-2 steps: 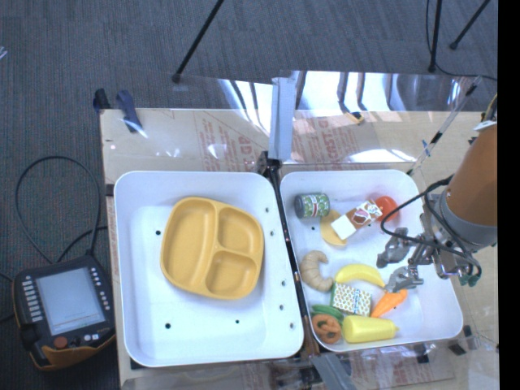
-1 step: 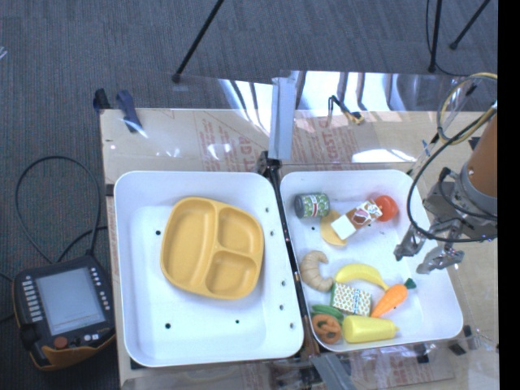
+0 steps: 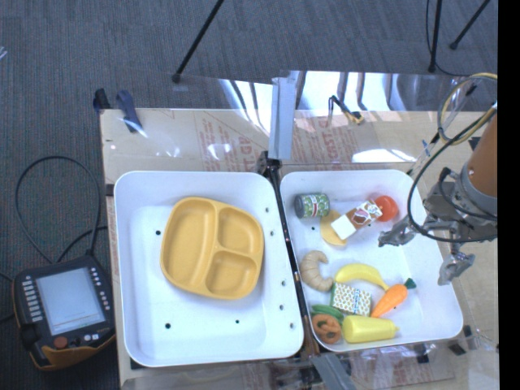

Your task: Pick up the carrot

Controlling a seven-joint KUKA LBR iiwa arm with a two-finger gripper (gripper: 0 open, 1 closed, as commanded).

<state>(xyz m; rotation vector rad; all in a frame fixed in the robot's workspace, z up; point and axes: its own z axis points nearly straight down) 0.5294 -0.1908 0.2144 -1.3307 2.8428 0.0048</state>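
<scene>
In the camera view, the carrot (image 3: 391, 299) was seen lying in the right bin (image 3: 445, 303), towards its near right part, with its orange body slanted: the green top pointed up and to the right, the tip down and to the left. It was flanked by a banana (image 3: 362, 275) just to its upper left, a small printed box (image 3: 351, 300) to its left, and a yellow piece (image 3: 370, 328) just below it. The gripper (image 3: 431, 254) was held above the right side of the same bin, its two fingers spread wide apart with nothing between them, one fingertip over the bin's middle and the other close to its right wall. The carrot was therefore placed below and a little to the left of the gripper in the view, near but not touching. It was judged that a short move towards the near edge would be needed, and that the fingers would have to be turned across the carrot's slanted long axis, with care taken of the banana crowding one side.
</scene>
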